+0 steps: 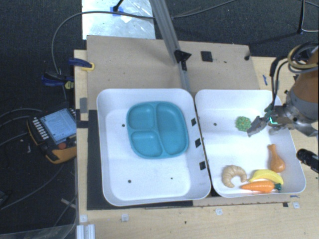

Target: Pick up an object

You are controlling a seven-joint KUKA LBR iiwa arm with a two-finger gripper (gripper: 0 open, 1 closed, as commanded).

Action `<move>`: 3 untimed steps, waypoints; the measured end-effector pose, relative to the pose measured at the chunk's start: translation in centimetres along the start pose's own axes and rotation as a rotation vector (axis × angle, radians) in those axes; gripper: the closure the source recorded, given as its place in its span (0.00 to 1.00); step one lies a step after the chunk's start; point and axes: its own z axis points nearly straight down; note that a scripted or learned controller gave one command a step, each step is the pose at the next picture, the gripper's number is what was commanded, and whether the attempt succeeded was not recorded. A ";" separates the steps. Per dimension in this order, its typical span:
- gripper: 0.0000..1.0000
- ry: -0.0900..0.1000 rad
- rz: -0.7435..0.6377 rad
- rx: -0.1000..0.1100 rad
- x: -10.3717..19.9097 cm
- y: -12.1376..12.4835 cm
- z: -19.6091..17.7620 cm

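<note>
Here, the gripper [256, 125] is seen low over the right bin [224, 103], reaching in from 3 o'clock. Whether its fingers are spread or pressed together cannot be told, since they are dark and small in the view. Nothing is seen held between them. Their tip lies just beside the broccoli [242, 123], at that piece's 3 o'clock; contact cannot be judged.

Two white bins are set side by side on the desk [139, 59], their inner rims touching along the middle. In the left bin [112, 148] one blue plate [157, 129] with three compartments is placed toward 12 o'clock, and bare floor is left at its 6 and 9 o'clock sides.

In the right bin five things are counted: one broccoli near the middle, one drumstick [275, 158] toward 4 o'clock, and, along the 6 o'clock rim, one croissant [234, 175], one banana [266, 175] and one carrot [258, 186]. The carrot and banana are touching and lie close against the rim; the croissant is just beside them. The broccoli stands well apart from the rest, with open floor around it toward 9 and 12 o'clock.
</note>
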 end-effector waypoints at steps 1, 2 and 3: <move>0.00 0.000 0.000 -0.002 0.0 0.1 -0.1; 0.00 0.000 0.002 0.002 0.3 0.7 6.0; 0.00 -0.001 0.004 0.001 -0.7 0.8 11.1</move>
